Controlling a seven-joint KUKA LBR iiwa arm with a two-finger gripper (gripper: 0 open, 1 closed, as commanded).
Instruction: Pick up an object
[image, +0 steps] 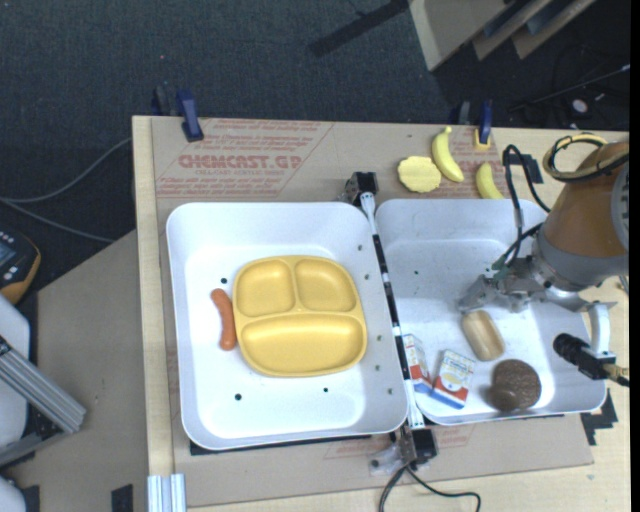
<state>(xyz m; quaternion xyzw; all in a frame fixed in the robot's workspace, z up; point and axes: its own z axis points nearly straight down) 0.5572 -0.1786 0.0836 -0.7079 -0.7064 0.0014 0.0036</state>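
Observation:
In the right bin (430, 240), a tan bread roll (482, 334) lies near the middle, with a brown round cookie-like piece (515, 385) at the front right. Two small printed packets (455, 375) rest by the front left corner. My gripper (487, 293) hangs low over the right bin, just behind the bread roll and very close to its far end. Nothing is visibly held. In the left bin (200, 240), an orange sausage (225, 318) lies beside a yellow divided plate (298, 314).
The grey and orange arm (585, 225) crosses the right bin's right side. A black cable (515, 195) loops above it. Two toy bananas (448, 155) and a yellow lump (420, 174) sit on the cardboard behind the right bin.

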